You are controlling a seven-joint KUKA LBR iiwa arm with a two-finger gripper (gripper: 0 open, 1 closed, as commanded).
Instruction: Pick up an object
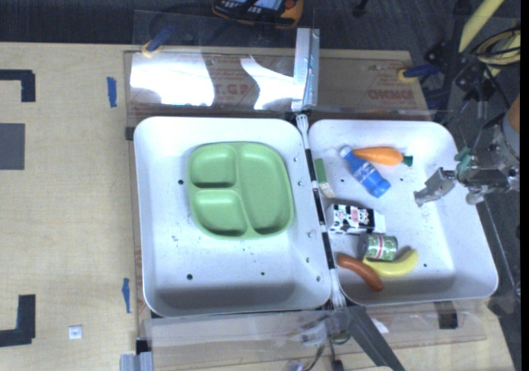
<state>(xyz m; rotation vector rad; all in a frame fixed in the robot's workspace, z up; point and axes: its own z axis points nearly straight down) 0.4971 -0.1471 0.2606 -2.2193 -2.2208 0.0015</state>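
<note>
Arm (506,164) cut by right edge; tool (433,188) blurred

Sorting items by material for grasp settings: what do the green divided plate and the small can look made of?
Green divided plate: likely plastic, matte, with uniform pale green colour, soft moulded compartment ridges and no sharp glare. Small can: probably metal under a printed red and green label, though it may be a plastic toy; it is too small to tell.

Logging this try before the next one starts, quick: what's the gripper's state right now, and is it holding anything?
Gripper: over the right bin, nothing seen between its fingers; open or shut cannot be told from this view.
</note>
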